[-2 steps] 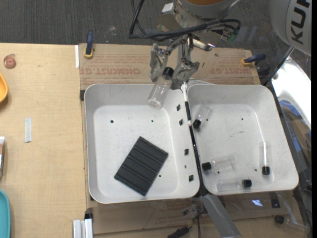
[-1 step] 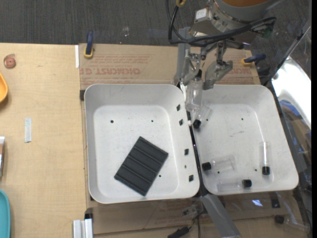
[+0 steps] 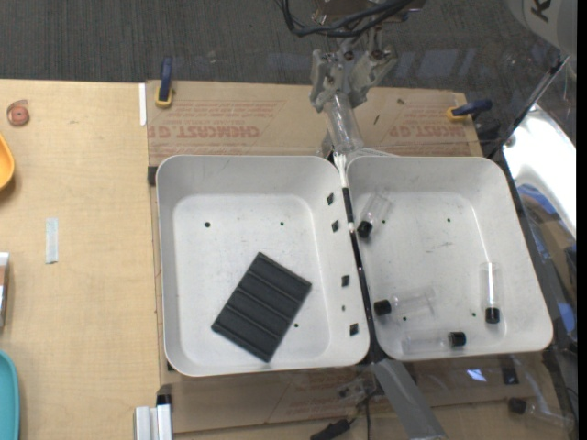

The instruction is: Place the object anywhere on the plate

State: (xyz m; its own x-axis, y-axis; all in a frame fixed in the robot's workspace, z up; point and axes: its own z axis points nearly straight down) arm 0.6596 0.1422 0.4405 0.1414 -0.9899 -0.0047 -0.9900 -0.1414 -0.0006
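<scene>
Seemingly already picked, the clear plastic tube (image 3: 340,134) hangs from the two-finger gripper (image 3: 345,85) above the far rim where the two bins meet. Its upper end runs up between the fingers, which appear closed on it. It hangs nearly upright, its lower end just over the dividing wall.

The black ribbed rectangular plate (image 3: 263,305) lies flat on the floor of the left white bin (image 3: 174,246), in its near half. From the gripper it lies toward the viewer and to the view's left, well apart. Its long axis runs diagonally, from near-left to far-right.

So the coming move is, I judge, a carry across the left bin's far rim and down to the plate. Any spot on the plate's surface would do.

The right white bin (image 3: 514,236) holds more clear tubes with black caps, one (image 3: 373,214) near the divider and another (image 3: 490,287) by the right wall. Brown cardboard (image 3: 238,122) lies under both bins.
</scene>
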